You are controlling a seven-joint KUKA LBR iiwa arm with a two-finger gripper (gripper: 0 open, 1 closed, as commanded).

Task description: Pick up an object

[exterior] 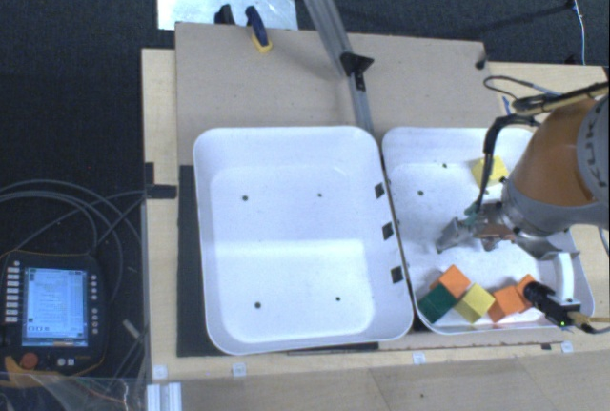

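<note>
Several small blocks lie in the right bin (419,161). An orange block (455,279), a green block (436,304), a yellow block (474,304) and a second orange block (510,297) cluster along its near edge. Another yellow block (490,171) rests near the far right, partly hidden behind the arm. My gripper (456,235) hangs over the middle of the right bin, just beyond the first orange block and apart from it. Nothing shows in its grasp.
The left bin (286,147) stands beside the right one, their rims meeting at the centre. A grey pole (324,4) slants in from the back toward that shared rim. A pendant (52,309) with cables lies at the far left.
</note>
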